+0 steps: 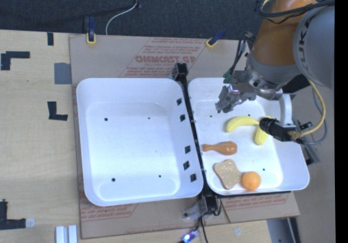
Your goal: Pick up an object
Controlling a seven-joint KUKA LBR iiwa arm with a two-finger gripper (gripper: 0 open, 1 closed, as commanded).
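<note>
On the left sits a shallow white bin (130, 144) with only small dark dots on its floor, and a row of black clips runs down the divider where it meets the right bin (288, 179). In the right bin, a drumstick-shaped toy (221, 148) lies nearest the divider, with a slice of toy bread (227, 173) below it and an orange ball (250, 180) just beside the bread. A yellow banana (247, 126) lies further back. The gripper (225, 103) hangs above the bin's far part, just up-left of the banana, holding nothing; whether its jaws are parted cannot be told.
</note>
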